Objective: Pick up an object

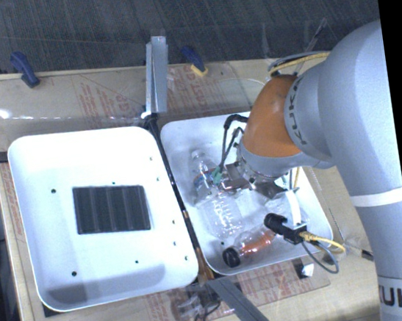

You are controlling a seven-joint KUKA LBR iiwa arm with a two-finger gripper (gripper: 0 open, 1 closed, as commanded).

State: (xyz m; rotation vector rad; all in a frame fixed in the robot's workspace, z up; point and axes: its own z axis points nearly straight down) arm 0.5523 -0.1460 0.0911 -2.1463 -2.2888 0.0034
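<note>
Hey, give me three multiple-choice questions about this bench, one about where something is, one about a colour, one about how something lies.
1. Which bin holds the bottles?
A. The left bin
B. The right bin
C. Both bins

2. What colour is the band above the arm's wrist?
A. Orange
B. Blue
C. Green

3. How does the bottle with the black cap lie?
A. Upright on its base
B. On its side
C. Propped on the bin's rim

Answers:
1. B: the clear bottles and the black-capped bottle all lie in the right bin; the left bin has just a dark panel.
2. A: the band is orange.
3. B: it lies flat along the bin's near edge, cap pointing left.
</note>
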